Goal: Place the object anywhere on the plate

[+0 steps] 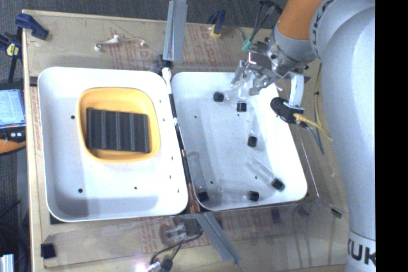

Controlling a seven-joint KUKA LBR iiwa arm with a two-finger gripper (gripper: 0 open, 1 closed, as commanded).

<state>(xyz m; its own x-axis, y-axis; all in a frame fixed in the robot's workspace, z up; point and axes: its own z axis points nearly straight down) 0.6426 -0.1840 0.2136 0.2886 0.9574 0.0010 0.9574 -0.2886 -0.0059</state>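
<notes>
Fingers (245, 89) low over right bin (290, 165), whether parted or clenched unclear, nothing visibly between them

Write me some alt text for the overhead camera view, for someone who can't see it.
A grey robot arm with an orange band reaches from the right, its gripper over the far part of the right white bin. The left white bin holds a yellow plate with a dark ridged object lying on it.

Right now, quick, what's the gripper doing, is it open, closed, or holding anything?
Gripper: over the far end of the right bin; cannot be told from this view whether it is open, closed or holding anything.
</notes>
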